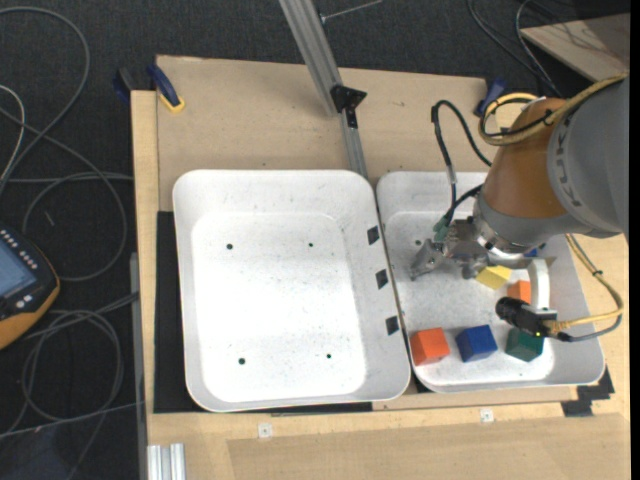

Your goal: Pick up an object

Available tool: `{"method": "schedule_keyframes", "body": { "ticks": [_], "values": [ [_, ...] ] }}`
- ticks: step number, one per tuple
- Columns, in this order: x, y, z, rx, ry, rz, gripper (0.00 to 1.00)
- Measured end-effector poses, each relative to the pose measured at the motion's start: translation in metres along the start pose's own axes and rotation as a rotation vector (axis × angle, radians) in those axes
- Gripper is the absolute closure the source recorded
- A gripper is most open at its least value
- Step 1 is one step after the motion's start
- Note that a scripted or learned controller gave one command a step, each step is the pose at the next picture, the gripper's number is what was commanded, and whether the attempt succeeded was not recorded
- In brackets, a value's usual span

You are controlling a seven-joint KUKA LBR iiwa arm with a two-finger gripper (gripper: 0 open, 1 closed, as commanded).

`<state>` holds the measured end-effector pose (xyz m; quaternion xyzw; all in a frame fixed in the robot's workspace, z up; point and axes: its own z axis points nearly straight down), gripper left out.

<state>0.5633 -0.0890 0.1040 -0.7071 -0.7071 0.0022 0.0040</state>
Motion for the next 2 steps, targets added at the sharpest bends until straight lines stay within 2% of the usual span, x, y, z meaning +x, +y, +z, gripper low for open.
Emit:
{"method": "schedule_keyframes", "body": {
  "ticks": [1, 2],
  "values": [
    [0.000, 0.002, -0.015, -0.010, -0.001, 0.000, 1.00],
    [-0.001, -0.001, -0.059, -0.014, -0.003, -0.001, 1.00]
  ]
}}
